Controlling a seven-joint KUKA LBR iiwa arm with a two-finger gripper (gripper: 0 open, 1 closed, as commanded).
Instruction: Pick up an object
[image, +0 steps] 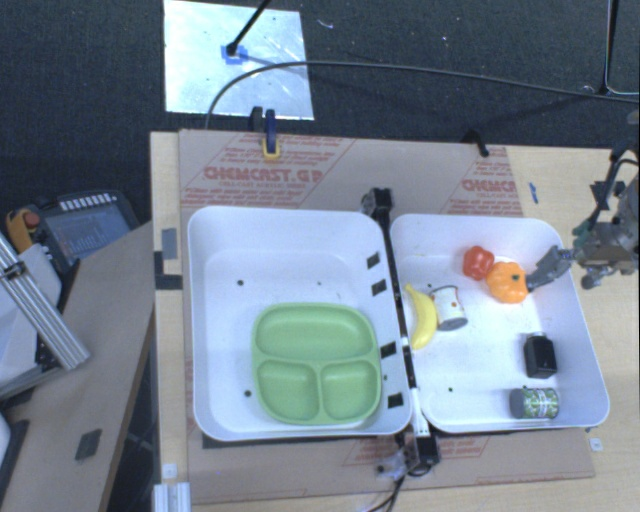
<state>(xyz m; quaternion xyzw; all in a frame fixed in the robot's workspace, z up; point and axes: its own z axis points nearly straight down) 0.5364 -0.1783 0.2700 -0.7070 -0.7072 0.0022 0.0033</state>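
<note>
Hovering at the right bin's far edge, the grey two-finger gripper (556, 266) points down at a slant over the shallow white plastic right bin (470, 232).

Its fingers stand slightly apart with nothing between them; a round orange fruit (507, 283) lies just left of the tips, a red pepper-like piece (478, 262) beyond it, a yellow banana (424, 316) and small white can (450, 307) farther left, a black block (540, 355) and green can (534, 402) nearer the camera.

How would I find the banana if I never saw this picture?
Look at the right white bin, then along its left wall beside the divider. The banana lies there, close against a small white can. It is the only long, curved yellow thing; the orange fruit nearby is round.
</note>
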